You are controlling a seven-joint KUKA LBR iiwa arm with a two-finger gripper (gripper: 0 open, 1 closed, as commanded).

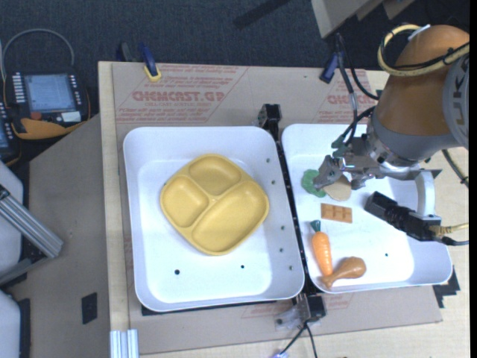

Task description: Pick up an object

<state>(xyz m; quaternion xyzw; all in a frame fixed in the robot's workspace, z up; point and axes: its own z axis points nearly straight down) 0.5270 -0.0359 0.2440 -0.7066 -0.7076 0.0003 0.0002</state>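
Observation:
My gripper (329,176) hangs low over the far left part of the right bin (387,271). Just left of it, touching or nearly so, lies a small green toy (311,182). A pale beige round piece (339,192) sits right below the gripper. Closer to the front lie an orange waffle-like square (336,213), a toy carrot (322,253) and a tan drumstick (346,269). Nothing is visibly lifted off the bin floor.
The left bin (149,274) holds a yellow divided plate (215,203) near its middle. A black clip (269,115) sits at the far end of the wall between the bins. The arm (421,95) covers the right bin's far right corner.

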